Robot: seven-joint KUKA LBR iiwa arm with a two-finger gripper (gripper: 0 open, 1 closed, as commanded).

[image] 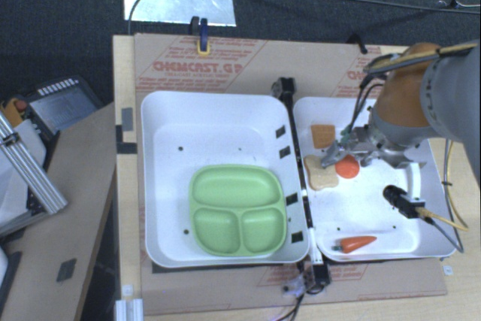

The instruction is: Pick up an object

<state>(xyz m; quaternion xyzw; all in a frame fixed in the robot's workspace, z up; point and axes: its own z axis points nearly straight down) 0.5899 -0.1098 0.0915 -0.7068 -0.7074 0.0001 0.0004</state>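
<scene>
Claw (340, 158) hanging low in right bin (376, 218), touching red ball (347, 168). Ball sitting just near-right of claw tip, beside tan cookie (322, 175). Cannot tell if claw is gripping.

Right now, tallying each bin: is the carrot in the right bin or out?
In. The carrot lies on the right bin floor, near its front wall.

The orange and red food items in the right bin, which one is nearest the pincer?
The round red tomato, right beside the pincer. The carrot lies far off by the bin's front wall, and the toast square sits farther back.
</scene>
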